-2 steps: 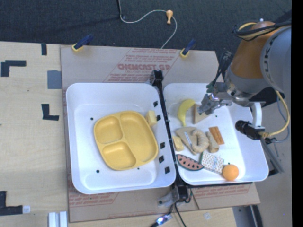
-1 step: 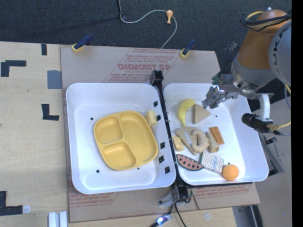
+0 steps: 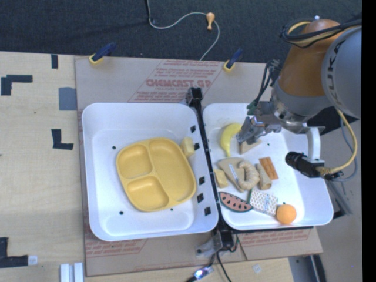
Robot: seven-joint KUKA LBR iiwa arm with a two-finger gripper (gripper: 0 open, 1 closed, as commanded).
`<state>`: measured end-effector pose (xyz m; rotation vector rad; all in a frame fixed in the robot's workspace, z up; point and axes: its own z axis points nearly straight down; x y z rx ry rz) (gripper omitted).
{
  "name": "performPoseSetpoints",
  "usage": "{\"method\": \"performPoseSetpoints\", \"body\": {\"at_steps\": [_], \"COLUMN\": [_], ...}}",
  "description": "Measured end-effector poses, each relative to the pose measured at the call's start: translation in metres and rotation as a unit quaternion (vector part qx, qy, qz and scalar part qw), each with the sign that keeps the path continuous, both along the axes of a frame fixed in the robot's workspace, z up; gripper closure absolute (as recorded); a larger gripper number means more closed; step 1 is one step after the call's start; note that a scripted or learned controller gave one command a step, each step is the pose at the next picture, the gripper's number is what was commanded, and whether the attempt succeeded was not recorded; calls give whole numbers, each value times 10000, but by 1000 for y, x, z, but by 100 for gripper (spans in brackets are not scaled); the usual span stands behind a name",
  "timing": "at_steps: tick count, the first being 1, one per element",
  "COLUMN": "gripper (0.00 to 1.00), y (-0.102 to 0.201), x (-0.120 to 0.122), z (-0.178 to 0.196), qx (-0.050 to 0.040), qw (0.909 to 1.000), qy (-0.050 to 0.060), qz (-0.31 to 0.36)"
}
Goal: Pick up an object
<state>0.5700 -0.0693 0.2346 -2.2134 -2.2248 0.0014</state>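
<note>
My gripper (image 3: 249,135) hangs over the back of the right bin (image 3: 305,207), just right of a yellow banana (image 3: 229,137) and above a small tan block (image 3: 248,146). I cannot make out how its fingers stand. Below it lie a beige pretzel-like piece (image 3: 245,175), a tan wedge (image 3: 225,172), an orange-brown bar (image 3: 268,168), a watermelon slice (image 3: 234,203), a patterned packet (image 3: 262,201) and an orange ball (image 3: 286,214).
The left bin (image 3: 97,157) holds a yellow divided plate (image 3: 155,173) with a small pale yellow piece (image 3: 188,146) at its upper right. A black divider (image 3: 202,151) separates the bins. The arm's black cable fitting (image 3: 305,163) overhangs the right bin's right side.
</note>
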Motion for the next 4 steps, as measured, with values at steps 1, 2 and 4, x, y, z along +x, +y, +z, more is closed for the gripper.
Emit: {"method": "performPoseSetpoints", "body": {"at_steps": [1,2,4], "gripper": [100,100,100], "y": [52,40,53], "x": [-19,-25,-25], "z": [-20,-13,-20], "qx": [-3,-5,-12], "qw": [10000,10000,10000], "qy": [11,-1,3], "qz": [2,-19,-18]}}
